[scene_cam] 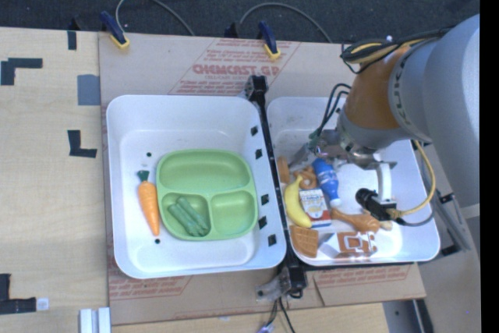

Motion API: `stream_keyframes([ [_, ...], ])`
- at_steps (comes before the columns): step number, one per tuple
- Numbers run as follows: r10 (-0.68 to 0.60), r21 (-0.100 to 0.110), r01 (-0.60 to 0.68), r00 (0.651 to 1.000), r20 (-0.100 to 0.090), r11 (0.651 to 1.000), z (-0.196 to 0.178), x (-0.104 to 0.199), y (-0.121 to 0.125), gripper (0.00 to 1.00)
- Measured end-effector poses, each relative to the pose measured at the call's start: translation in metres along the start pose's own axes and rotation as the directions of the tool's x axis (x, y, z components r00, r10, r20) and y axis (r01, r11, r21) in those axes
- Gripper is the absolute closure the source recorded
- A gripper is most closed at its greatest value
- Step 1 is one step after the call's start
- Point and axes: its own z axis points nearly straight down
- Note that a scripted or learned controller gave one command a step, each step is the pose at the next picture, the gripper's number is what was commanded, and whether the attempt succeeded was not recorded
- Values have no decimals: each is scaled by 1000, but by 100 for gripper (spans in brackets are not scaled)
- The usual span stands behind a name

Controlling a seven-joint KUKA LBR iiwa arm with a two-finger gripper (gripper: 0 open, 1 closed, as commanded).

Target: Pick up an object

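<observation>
One arm reaches in from the right and hangs over the right bin [425, 246], its orange-banded wrist above the clutter there. The gripper [323, 148] sits below that wrist, near the bin's upper left part, but its own body hides it from above, so whether it is released or clenched cannot be told, and nothing is seen held.

The nearest candidates lie just below and slightly left of it: a blue-and-white bottle [327, 182], its long axis running from upper left to lower right, and a banana [294, 203] beside it, curving roughly up and down along the bin's left wall. A small carton [313, 204] rests between them, touching both. Lower still lie a waffle piece [305, 241] and an orange toy [360, 221].

The bottle looks the closest target, so the likely move is a short descent toward the viewer's lower side.

The left bin [125, 121] holds a green divided plate [207, 195] with green beans [188, 215] and a carrot [148, 203] beside it, well apart from the gripper
</observation>
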Motion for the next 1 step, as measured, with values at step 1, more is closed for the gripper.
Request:
stream_keyframes([
  [1,-1,-3,1,1000,-1,1000,-10,1,1,100],
])
